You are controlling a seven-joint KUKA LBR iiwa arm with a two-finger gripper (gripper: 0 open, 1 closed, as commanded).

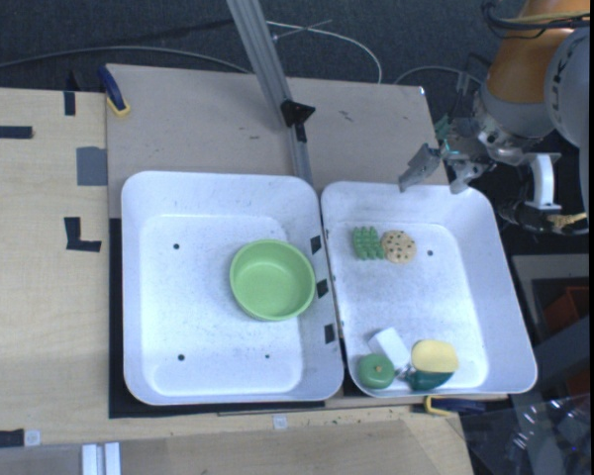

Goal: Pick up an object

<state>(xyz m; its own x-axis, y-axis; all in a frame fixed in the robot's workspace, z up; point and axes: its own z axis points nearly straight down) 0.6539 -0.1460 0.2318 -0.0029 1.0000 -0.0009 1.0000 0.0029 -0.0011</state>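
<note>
Reaching in from the worktop's right side, the grey arm (535, 67) with its orange band bends down toward the far right corner of the right bin (495, 295). Its tool (438, 171) hangs just above that bin's far rim, fingers apart, with nothing between them. Near the far end of the right bin lie a green ridged piece (366, 242) and, touching it, a speckled cookie (399, 246). At the near edge of the same bin cluster a green round fruit (376, 371), a white block (389, 344) and a yellow object (435, 355) resting on a dark green one (431, 379). The left bin (158, 265) holds a green bowl (271, 280), upright, near its centre.
</note>
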